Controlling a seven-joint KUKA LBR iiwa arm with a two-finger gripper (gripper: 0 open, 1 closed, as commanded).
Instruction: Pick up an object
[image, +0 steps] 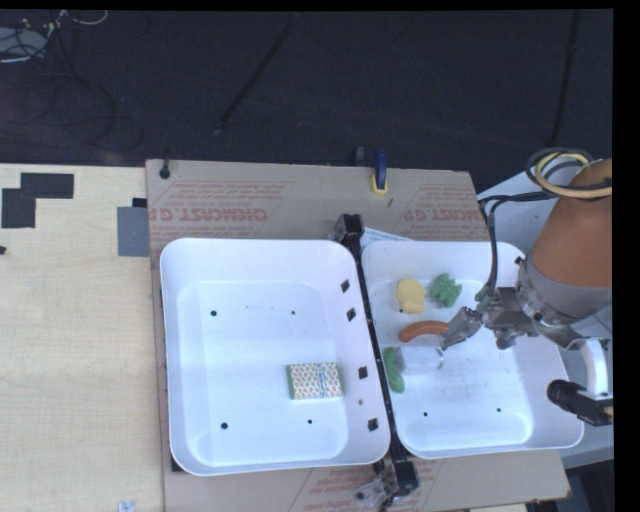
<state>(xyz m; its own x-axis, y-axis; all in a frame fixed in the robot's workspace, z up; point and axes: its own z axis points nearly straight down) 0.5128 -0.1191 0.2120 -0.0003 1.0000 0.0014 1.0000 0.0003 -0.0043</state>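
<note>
The right bin (470, 420) holds a yellow lump (410, 295), a green leafy piece (444, 290), a thin orange-red stick (422, 329) and a darker green piece (394, 368) along its left wall. My gripper (450, 340) reaches in from the right and hangs low over the middle of this bin, its tip just beside the right end of the orange-red stick. I see nothing held in it. In the left bin (200, 300), a small pale patterned block (314, 380) lies near the front middle.
Both bins sit on a cardboard sheet (250, 205) on the bench. A black divider clip strip (355, 300) runs between them. The grey arm with its orange band (580, 240) and cables covers the right bin's right side.
</note>
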